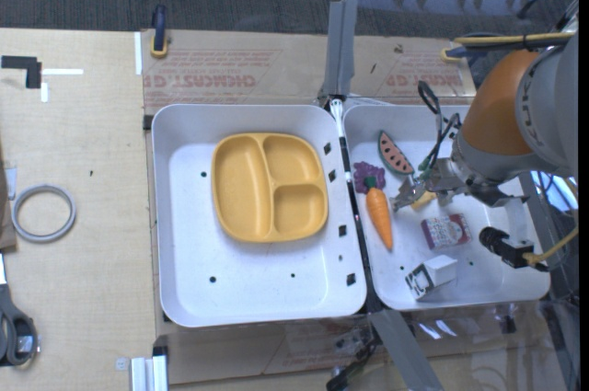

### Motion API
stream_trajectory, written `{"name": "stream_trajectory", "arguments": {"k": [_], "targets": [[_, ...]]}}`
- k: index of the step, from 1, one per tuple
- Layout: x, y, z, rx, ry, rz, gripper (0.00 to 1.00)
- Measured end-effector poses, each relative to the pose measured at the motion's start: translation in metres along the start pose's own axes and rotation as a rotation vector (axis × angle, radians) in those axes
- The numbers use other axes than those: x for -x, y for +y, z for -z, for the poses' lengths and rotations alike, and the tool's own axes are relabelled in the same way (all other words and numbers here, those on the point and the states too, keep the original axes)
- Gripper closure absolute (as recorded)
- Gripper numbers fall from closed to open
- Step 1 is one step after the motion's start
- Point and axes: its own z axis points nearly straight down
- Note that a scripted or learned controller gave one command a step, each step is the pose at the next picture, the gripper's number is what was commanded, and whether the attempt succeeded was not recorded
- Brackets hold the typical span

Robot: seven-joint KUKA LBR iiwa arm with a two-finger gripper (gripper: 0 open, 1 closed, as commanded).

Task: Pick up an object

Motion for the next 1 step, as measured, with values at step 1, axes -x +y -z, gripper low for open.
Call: {"name": "stream_trajectory", "arguments": {"k": [1], "targets": [[0.0029,0.0511,0.0003,0.0,-0.001,-0.388,0.0]]}}
